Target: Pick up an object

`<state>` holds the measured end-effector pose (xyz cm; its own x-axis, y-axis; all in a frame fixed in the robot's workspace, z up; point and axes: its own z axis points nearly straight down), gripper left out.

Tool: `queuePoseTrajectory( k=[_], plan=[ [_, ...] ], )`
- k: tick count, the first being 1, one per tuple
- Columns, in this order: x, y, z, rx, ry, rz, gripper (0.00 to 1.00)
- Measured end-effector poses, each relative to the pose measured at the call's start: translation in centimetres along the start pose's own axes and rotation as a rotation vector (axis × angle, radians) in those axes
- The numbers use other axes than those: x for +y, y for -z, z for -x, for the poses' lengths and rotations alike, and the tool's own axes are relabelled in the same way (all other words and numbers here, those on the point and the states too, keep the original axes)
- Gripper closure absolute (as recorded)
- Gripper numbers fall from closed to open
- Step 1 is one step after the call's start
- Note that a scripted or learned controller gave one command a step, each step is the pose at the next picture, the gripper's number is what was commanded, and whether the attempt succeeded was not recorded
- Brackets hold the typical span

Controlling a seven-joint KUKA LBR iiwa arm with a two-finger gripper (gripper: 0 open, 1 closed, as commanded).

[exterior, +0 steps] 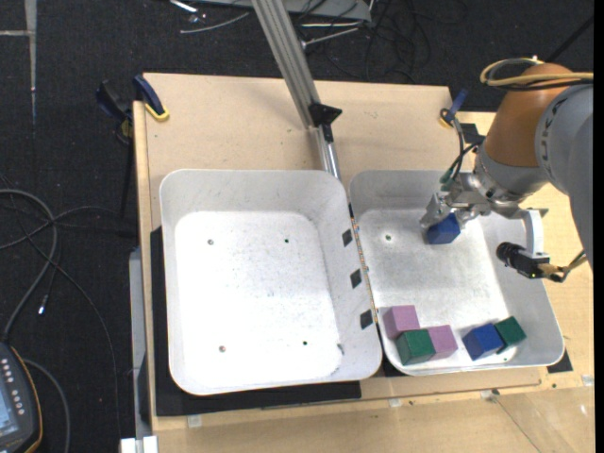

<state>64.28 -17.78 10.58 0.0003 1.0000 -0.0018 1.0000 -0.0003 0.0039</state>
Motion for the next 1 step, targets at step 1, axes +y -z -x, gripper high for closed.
queuePoseTrajectory(
  k=[1],
  plan=[
    [0.85, 9.51, -8.57, 0.003, 0.010, 0.005, 1.00]
  ],
)
